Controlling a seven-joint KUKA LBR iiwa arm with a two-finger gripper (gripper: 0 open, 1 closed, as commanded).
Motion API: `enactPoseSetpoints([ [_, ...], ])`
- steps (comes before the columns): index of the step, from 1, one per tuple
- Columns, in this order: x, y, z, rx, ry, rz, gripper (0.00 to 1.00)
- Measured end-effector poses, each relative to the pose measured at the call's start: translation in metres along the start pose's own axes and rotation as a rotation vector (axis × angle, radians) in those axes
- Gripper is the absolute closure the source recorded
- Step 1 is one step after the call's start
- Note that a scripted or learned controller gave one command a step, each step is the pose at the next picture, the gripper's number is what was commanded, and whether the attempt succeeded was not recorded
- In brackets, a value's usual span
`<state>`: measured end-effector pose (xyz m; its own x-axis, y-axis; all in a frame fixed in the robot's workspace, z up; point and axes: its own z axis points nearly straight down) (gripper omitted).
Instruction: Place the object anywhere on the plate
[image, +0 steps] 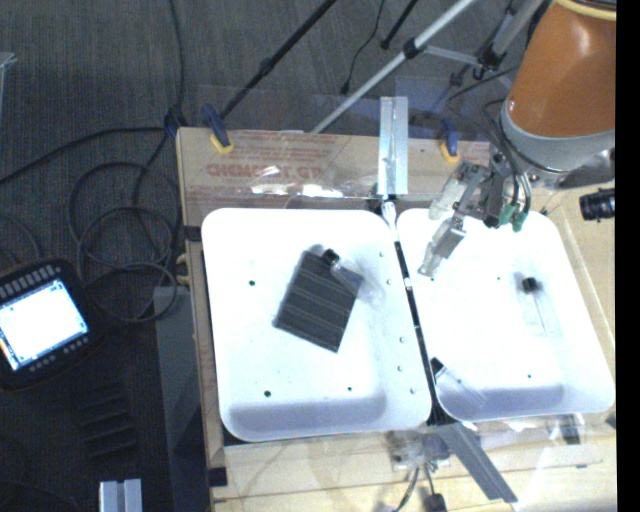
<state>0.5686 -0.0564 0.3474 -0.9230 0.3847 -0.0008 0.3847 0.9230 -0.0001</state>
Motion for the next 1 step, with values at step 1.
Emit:
enactPoseSetpoints([
  [1, -0.0093, 0.0126, 0.0535, -0.002, 0.002, 0.044, 0.0],
])
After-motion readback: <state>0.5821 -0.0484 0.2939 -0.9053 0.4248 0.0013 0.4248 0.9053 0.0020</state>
